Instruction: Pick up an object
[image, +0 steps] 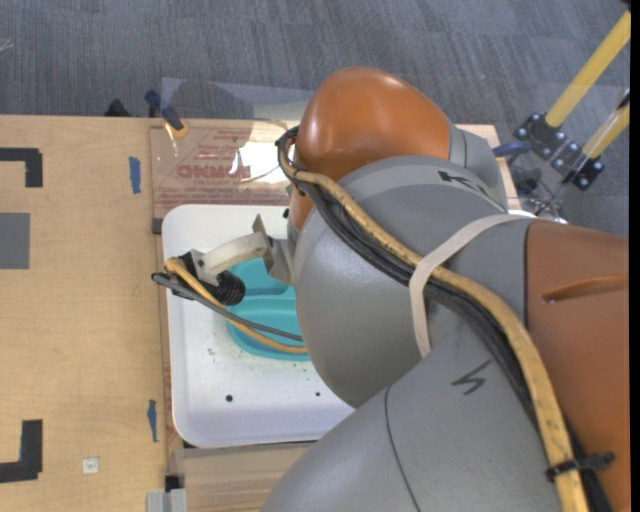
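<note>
One arm (430, 330) covering white bin (200, 400), teal object (262, 320)

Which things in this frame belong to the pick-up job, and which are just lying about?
Job:
- arm, reaching over the bin
- white bin
- teal object lying in the bin, largely hidden under the arm

Lying about:
- blue tape strips on the wooden bench
- yellow poles on the floor at upper right
</note>
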